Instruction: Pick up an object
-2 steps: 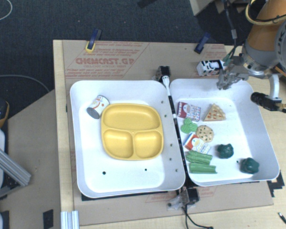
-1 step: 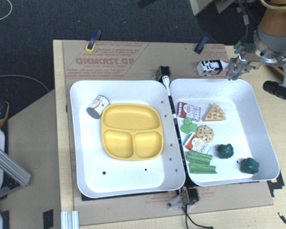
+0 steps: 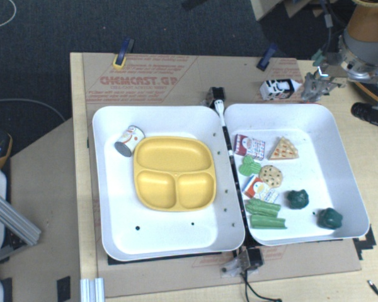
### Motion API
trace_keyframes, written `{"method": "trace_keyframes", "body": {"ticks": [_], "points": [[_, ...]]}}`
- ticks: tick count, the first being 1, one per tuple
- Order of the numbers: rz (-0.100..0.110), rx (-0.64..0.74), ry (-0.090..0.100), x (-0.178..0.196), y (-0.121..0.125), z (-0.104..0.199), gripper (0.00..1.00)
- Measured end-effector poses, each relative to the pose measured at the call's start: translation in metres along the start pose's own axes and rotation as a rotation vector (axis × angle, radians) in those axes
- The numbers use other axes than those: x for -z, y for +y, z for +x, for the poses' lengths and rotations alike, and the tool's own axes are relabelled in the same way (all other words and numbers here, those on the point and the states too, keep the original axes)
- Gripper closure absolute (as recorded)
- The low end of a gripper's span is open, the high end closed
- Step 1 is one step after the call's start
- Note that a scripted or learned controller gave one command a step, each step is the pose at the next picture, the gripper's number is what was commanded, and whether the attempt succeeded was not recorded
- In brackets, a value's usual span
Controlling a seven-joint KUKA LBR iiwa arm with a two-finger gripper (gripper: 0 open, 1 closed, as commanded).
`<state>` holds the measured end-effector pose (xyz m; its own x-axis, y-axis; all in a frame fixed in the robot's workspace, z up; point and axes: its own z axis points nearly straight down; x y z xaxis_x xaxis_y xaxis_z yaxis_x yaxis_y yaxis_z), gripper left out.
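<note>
Right bin (image 3: 340,145) as landmark. Inside it, small toy foods: pizza slice (image 3: 283,149) toward the far wall, cookie (image 3: 271,176) just nearer, green beans (image 3: 265,212) by the near-left corner, two dark green lumps (image 3: 297,199) near the near-right corner. Probably all light, rigid, slick plastic. Pizza slice lies flat, hard to get under; rounder green lump likely easiest, pinched across its sides. End effector (image 3: 319,83) beyond the bin's far rim, above the surface; grip state impossible to tell.
</note>
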<state>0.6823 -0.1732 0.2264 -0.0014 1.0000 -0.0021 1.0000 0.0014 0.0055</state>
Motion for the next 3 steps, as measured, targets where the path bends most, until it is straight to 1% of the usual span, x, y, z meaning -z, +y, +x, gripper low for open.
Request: {"method": "trace_keyframes", "body": {"ticks": [1, 2, 3], "points": [[0.010, 0.002, 0.004, -0.010, -0.028, 0.047, 1.00], [0.010, 0.002, 0.004, -0.016, -0.049, 0.097, 1.00], [0.010, 0.003, 0.005, -0.001, -0.080, 0.144, 1.00]]}}
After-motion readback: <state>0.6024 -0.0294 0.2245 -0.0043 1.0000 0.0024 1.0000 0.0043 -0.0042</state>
